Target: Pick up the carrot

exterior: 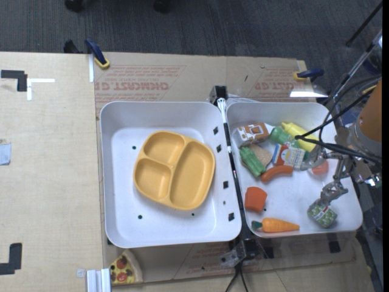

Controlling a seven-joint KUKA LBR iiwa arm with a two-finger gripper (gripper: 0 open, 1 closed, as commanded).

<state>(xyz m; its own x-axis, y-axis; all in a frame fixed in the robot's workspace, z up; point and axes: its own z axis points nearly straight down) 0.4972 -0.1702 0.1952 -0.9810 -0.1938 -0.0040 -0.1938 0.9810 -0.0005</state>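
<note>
Yellow plastic, a three-part plate (174, 170), sits in the left bin (115, 224). Toy food fills the right bin (346, 221): a green piece (250, 161), a sausage (276, 173) and an orange cup (256, 198) near the divider. The carrot (278, 225) lies flat along the bin's near edge, its green top pointing left. Further right, the gripper (332, 191) hangs above a small green packet (322, 215), well apart from the carrot; whether its fingers are open or closed cannot be told.
</note>
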